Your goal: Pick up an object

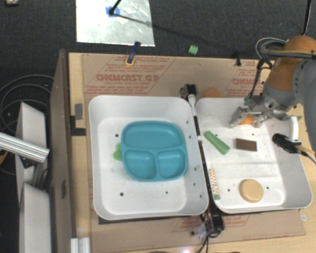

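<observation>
Counter (147, 73) of tan board carried two shallow white bins side by side. Left bin (102, 157) held a teal divided plate (154, 149), three compartments, lying flat near its middle; a small green item (117, 152) peeked out from under the plate's left rim, too hidden to identify. Right bin (289, 178) held several loose things. Green stick-shaped piece (216, 142) lay tilted near the bin's left wall. Brown rectangular block (246, 145) lay just right of it, apart from it. Round tan disc (251, 190) sat toward the near edge, well apart from the others. Small orange object (247, 119) lay at the far part of the right bin, directly at the claw (250, 117). Claw stood low over the far part of that bin, its two metal fingers spread to either side of the orange object; fingers appeared apart, not closed on it, and no contact could be confirmed. Grey arm (305, 83) reached in from the right, orange band (303, 45) above the wrist.
</observation>
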